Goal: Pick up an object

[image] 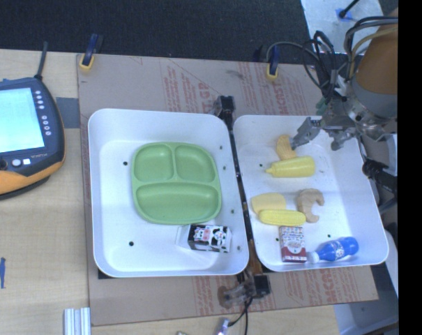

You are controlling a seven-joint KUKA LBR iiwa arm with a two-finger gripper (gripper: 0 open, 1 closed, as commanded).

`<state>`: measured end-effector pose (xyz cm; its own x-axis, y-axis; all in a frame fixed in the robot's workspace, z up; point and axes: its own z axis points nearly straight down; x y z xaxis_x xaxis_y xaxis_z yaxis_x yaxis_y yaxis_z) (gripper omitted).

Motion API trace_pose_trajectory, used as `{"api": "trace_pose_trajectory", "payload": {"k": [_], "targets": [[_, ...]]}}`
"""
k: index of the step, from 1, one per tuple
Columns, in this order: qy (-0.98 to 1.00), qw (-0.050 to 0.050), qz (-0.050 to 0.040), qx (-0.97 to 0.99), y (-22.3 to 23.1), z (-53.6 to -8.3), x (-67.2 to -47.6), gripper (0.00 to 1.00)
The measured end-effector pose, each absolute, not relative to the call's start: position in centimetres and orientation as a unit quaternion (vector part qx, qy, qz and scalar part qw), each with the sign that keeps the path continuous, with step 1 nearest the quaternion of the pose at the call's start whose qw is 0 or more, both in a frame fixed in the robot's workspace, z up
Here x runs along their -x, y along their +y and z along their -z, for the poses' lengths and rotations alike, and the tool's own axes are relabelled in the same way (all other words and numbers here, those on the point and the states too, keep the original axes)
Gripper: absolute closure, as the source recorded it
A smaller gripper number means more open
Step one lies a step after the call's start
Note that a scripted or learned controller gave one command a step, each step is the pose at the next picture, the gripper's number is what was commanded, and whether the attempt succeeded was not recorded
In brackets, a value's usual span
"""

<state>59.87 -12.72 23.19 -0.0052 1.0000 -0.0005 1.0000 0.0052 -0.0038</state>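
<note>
Two shallow white plastic bins sit side by side on the bench: the left bin (106, 187) and the right bin (357, 180). Taking the right bin as the landmark, the grey arm with its orange band (378, 61) hangs over that bin's far right corner. The green three-compartment plastic plate (176, 182) lies in the left bin, well to the left of the landmark, with a small black-and-white carton (209, 237) just beyond the plate's near edge. The two-finger gripper (321, 137) hovers over the far part of the right bin, fingers spread apart and gripping nothing. Just beside its left finger lies a small orange-yellow piece (285, 146), touching a yellow toy corn cob (291, 167). Towards the bin's middle are a pale yellow block (267, 202), a second yellow cob (282, 218) and a tan curved piece (310, 202). Along its near wall lie a red-and-white packet (292, 244) and a blue-and-white bottle (335, 249).
</note>
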Motion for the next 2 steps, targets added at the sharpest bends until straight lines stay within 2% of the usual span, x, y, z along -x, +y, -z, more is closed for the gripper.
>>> {"api": "trace_pose_trajectory", "payload": {"k": [1, 2], "targets": [[-0.709, 0.001, -0.0027, 0.705, -17.1, -13.9, -55.8, 0.00], [-0.708, -0.004, -0.0001, 0.706, -14.7, -9.5, -54.1, 0.00]]}}
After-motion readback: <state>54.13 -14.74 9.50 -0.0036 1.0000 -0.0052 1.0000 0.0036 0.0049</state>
